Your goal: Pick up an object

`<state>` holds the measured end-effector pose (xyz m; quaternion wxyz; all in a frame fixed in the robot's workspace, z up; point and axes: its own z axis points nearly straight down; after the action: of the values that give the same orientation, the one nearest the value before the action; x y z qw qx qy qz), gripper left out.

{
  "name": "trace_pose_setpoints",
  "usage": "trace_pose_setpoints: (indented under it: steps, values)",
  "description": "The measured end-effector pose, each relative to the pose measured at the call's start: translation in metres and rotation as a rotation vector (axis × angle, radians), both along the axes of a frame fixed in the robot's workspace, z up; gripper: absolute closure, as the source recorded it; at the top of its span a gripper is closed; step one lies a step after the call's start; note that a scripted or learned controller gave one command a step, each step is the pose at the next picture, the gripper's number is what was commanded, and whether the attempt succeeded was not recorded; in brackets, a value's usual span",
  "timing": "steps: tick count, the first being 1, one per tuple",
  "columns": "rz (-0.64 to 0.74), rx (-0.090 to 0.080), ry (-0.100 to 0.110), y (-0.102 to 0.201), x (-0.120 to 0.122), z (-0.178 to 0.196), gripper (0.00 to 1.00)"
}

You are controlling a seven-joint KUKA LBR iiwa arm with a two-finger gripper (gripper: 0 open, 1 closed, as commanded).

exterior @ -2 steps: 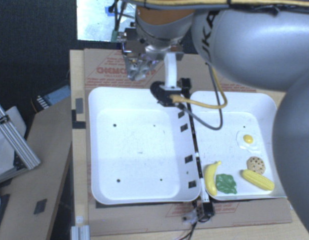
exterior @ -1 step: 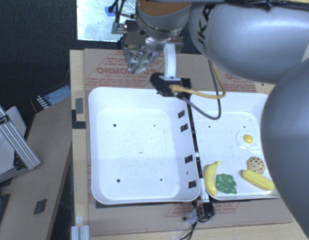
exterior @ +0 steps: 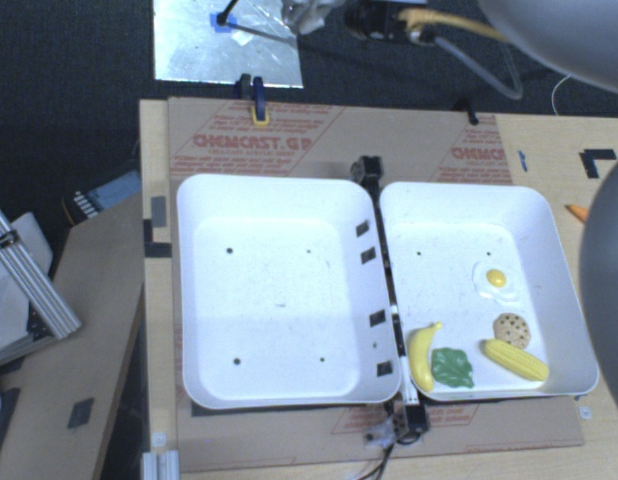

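The right bin [exterior: 459, 213] holds several toy foods near its front. A yellow banana [exterior: 422, 357] lies by the left wall, with a green leafy piece [exterior: 452, 367] touching it on the right. A fried egg [exterior: 496, 280] sits further back, a brown cookie [exterior: 511, 329] in front of it, and a yellow corn cob [exterior: 515, 360] closest to the front right corner. My gripper [exterior: 311, 3] hangs high at the top of the view, behind the bins and far from all the foods. It looks blurred.
The left bin [exterior: 269, 218] adjoins the right one along a black hinged divider [exterior: 384, 288]. A shiny metal sheet [exterior: 224, 28] lies beyond the bench. A yellow cable [exterior: 459, 23] runs along the arm. Aluminium framing [exterior: 29, 278] stands at the left.
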<state>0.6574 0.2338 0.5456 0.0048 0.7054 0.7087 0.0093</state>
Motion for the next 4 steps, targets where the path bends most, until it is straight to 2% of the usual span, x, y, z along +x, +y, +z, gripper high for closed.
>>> trace_pose_setpoints:
  steps: [1, 3, 4]
  values:
    - [0.003, -0.004, 0.015, 0.001, 0.0, 0.002, 1.0]
    - [0.011, -0.003, 0.01, 0.001, 0.0, 0.024, 1.0]
    - [-0.016, -0.012, 0.024, -0.135, 0.012, -0.048, 1.0]
